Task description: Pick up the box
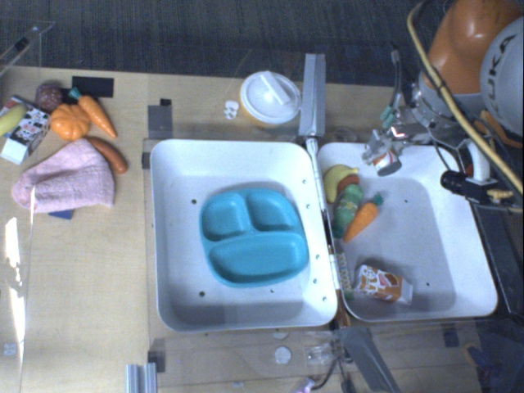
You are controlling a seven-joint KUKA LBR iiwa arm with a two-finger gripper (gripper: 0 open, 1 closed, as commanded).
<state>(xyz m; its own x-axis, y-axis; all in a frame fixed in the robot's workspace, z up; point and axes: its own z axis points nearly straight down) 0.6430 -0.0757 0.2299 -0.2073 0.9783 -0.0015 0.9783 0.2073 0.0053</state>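
The box (pixel 381 284), a small carton printed in orange and white, lies on its side near the front edge of the right bin (pixel 446 244). My gripper (pixel 385 151) hangs over the back left corner of that bin, well behind the box and apart from it. Nothing shows in its grasp.
A toy carrot (pixel 361 219), a yellow-green fruit (pixel 337 178) and a red-green toy (pixel 349 196) lie along the right bin's left wall. The left bin (pixel 176 219) holds a blue divided plate (pixel 255 236). A white lid (pixel 271 97) sits behind the bins. A pink cloth (pixel 65 180) and toy food lie at far left.
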